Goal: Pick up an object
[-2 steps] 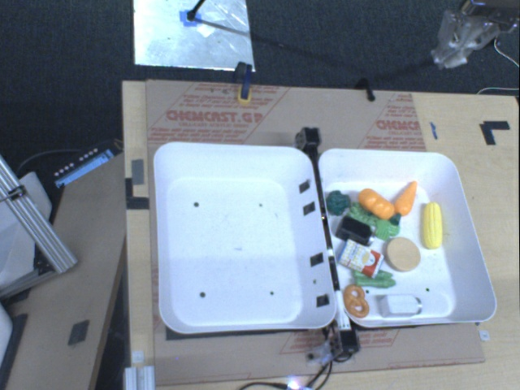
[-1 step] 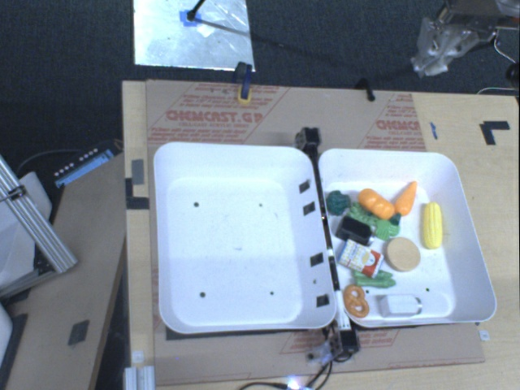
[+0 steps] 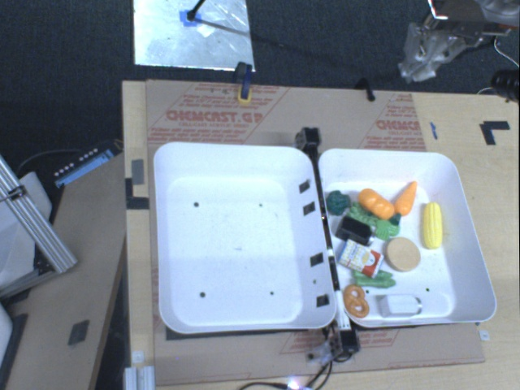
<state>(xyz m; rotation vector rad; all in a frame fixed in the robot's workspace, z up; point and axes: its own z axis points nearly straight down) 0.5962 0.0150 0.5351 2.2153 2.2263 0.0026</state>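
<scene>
The right bin (image 3: 470, 250) holds a heap of toy foods: a yellow corn cob (image 3: 432, 224), an orange carrot (image 3: 406, 197), an orange lump (image 3: 376, 203), a black block (image 3: 354, 231), a red and white carton (image 3: 359, 258), a tan disc (image 3: 402, 254), a pretzel (image 3: 355, 301) and a white piece (image 3: 396, 305). My gripper (image 3: 421, 59) hangs high at the top right, beyond the far edge of the bench and well away from the bin, with nothing seen in it.
The left bin (image 3: 236, 242) lies beside the right one, joined along a black hinge strip (image 3: 319, 218). A silver sheet (image 3: 192, 21) lies on the dark floor behind. A yellow and blue clamp (image 3: 243, 84) sits at the bench's far edge.
</scene>
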